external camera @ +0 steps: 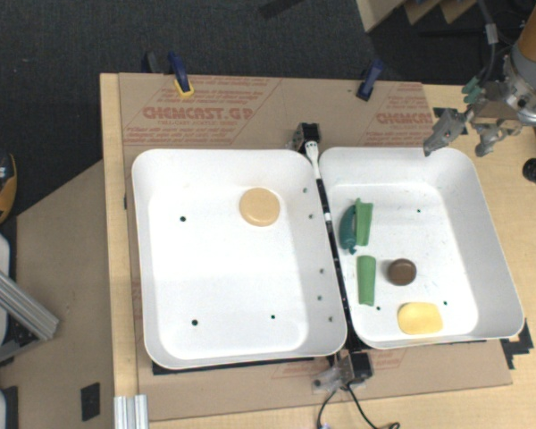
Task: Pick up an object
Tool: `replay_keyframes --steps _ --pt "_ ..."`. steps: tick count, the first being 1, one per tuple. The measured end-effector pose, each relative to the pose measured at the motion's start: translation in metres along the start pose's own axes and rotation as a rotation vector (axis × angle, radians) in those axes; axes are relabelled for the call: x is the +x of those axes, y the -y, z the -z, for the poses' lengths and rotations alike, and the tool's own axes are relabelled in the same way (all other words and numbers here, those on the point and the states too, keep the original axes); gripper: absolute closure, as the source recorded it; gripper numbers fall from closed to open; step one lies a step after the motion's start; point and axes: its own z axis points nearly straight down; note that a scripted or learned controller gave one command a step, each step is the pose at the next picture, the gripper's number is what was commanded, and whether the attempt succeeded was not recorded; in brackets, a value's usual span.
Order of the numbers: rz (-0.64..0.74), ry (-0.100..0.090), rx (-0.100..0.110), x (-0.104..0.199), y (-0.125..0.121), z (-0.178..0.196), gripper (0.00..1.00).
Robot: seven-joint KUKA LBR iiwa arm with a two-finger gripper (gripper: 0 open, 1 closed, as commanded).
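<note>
My gripper (462, 139) hangs over the far right corner of the right bin (482, 213), with its two fingers spread apart and nothing between them. Well below it in that bin lie a teal and green piece (355, 224), a green stick (366, 281), a small brown round object (402, 272) and a yellow block (420, 318). A tan round disc (260, 207) rests alone in the left bin (161, 266), towards its far side.
The bins sit side by side on a cardboard sheet (250, 105) held by clamps (180, 76) at the far edge. Cables and a black connector (307, 138) sit at the far end of the seam between the bins.
</note>
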Motion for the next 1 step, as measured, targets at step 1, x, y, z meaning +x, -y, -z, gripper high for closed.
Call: replay_keyframes --steps 1 --pt "0.002 0.001 -0.007 0.0271 0.0479 0.0968 0.0"
